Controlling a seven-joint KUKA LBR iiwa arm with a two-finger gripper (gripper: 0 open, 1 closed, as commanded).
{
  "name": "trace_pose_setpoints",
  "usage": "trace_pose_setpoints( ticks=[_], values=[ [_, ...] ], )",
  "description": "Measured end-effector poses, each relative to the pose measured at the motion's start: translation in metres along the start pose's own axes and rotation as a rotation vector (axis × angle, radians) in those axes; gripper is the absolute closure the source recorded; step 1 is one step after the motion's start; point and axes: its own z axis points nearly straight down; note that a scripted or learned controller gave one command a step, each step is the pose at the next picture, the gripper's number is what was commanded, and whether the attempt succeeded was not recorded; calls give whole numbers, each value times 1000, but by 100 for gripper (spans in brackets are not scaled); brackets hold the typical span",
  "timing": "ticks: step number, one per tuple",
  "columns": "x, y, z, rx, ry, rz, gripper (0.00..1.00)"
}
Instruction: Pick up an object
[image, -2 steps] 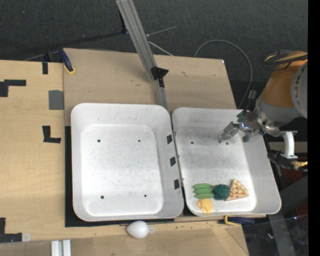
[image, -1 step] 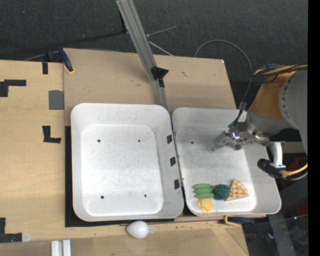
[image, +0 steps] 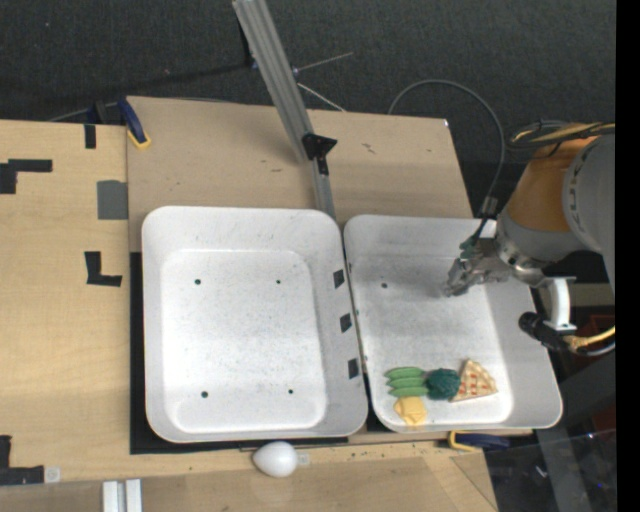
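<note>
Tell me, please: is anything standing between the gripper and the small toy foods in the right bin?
Nothing visible does. The gripper hangs over bare floor of the right bin; the pizza slice, broccoli, green pods and yellow piece lie nearer the camera, with only open bin floor between.

- The hand (image: 462, 281) hangs over the right bin (image: 400, 245), near its middle, with nothing visible between its fingers.
- Green pods (image: 405, 378), a dark green piece (image: 442, 382), a yellow piece (image: 410, 408) and a pizza slice (image: 474, 381) cluster at that bin's near edge.
- A white egg (image: 275, 459) rests on the tabletop (image: 220, 160).
</note>
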Motion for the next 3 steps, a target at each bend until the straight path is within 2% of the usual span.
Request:
trace_pose_setpoints(
  ticks=[1, 2, 3],
  values=[
    [3, 4, -63, -8, -1, 1, 100],
    [3, 5, -99, -5, -1, 1, 100],
    [53, 22, -98, -2, 2, -4, 100]
  ],
)
